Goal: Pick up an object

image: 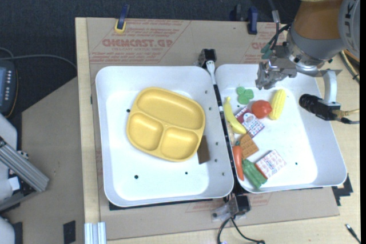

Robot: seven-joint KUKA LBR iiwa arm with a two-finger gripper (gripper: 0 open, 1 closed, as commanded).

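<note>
Two white bins sit side by side on the bench; the gripper (264, 84) hovers over the right bin (320, 146), toy corn (278, 104) and tomato (261, 108) just below it.

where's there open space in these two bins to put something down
Left bin: bare floor around the yellow tray, widest along the near edge and left wall. Right bin: bare on its right half. Crowded along the divider, where banana, tomato, corn and packets cluster below the gripper.
</note>
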